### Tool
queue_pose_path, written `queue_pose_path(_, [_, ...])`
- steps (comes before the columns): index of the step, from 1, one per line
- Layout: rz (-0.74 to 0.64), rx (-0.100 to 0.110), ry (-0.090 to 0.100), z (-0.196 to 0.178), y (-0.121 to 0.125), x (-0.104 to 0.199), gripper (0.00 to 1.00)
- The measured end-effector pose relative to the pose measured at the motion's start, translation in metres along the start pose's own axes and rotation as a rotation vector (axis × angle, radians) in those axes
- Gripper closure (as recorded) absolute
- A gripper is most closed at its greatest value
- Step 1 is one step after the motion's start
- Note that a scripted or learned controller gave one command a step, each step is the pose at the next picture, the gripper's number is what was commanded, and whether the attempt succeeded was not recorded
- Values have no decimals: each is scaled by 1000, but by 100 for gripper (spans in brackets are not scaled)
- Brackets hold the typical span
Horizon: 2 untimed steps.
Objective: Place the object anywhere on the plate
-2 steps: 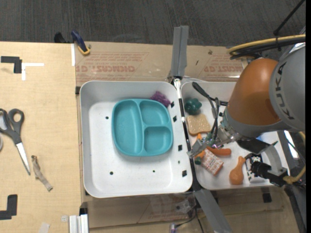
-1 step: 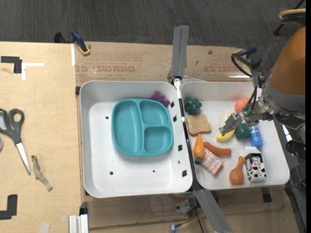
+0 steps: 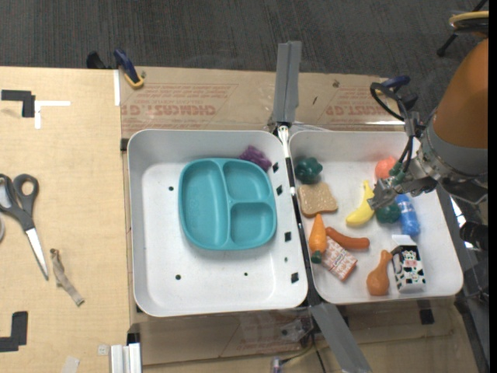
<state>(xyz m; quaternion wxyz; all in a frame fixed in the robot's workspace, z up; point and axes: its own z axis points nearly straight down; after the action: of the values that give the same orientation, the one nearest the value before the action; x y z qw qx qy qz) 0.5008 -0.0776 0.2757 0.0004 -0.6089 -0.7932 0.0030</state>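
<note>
Scissors lie on bench at far left. Teal plate sits in L bin. R bin has bread slice, banana; gripper low beside banana, can't tell if it's open or closed.

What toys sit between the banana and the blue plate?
In the camera view, a bread slice lies between the banana and the teal plate.

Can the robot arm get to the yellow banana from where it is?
Probably yes. The end effector hovers in the right bin, just right of the banana, whose top lies uncovered. A green toy and a blue bottle crowd that side.
</note>
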Motion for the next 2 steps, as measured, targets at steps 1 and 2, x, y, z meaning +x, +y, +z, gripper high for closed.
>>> queue_pose_path(1, [-119,-2,3,85,47,68,100])
queue_pose_path(2, [-399,-5,0,52,112,92,100])
